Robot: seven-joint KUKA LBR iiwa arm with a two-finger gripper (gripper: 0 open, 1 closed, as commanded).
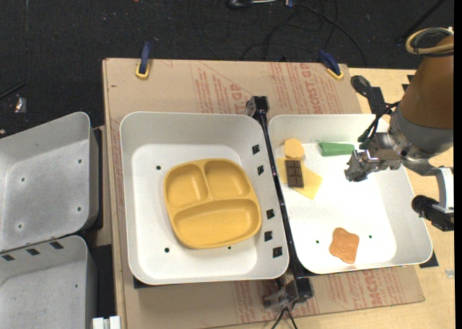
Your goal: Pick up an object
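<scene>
Green block point(336, 148) in right bin point(404, 248); tool point(356, 171) just beside it, grip state unclear.

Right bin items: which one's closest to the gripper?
The green block, lying just left of the gripper near the bin's far wall. The orange piece and the yellow-brown cluster lie farther away.
</scene>
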